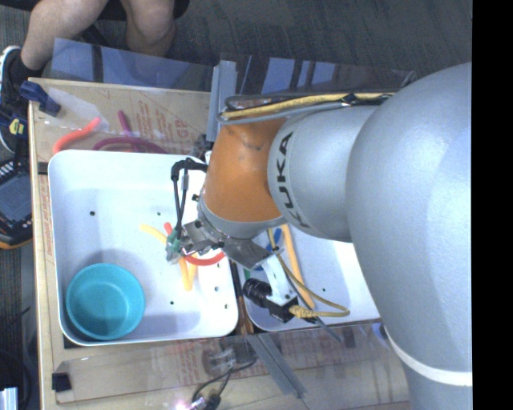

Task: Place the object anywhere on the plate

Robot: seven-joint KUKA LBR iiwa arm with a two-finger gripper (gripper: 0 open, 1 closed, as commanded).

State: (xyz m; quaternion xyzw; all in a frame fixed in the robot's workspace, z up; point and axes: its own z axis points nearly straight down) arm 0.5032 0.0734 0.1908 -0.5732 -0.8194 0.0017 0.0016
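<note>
Two shallow white bins sat side by side on the bench, and the left bin (104,200) serves as the reference for everything below. In its nearest corner, on the side away from the arm, stood the blue plate (104,301) (deep enough to pass for a bowl), with nothing on it. Farther in, close to the left bin's wall on the arm's side, lay a small scatter of pieces: an orange strip (187,277) nearest, a red curved piece (204,259) just beyond it, and a yellow strip (151,231) a little farther toward the bin's middle. Which of these was the object for the plate could not be told; all of them lay on the bin floor, well apart from the plate. The gripper (178,247) hung low over this scatter, right among the pieces, with a green bit at its tip. Whether it was open, closed or holding anything could not be told, as it was too small and cluttered to read.

Behind it, the orange band (240,172) and the large grey arm (361,160) stretched across the left bin's inner wall and covered most of the right bin (353,276), where a yellow cable (300,292) looped. Beyond the left bin's far wall, a pink tube (128,145) lay on the bench. Farthest off were a person's legs (148,20).
</note>
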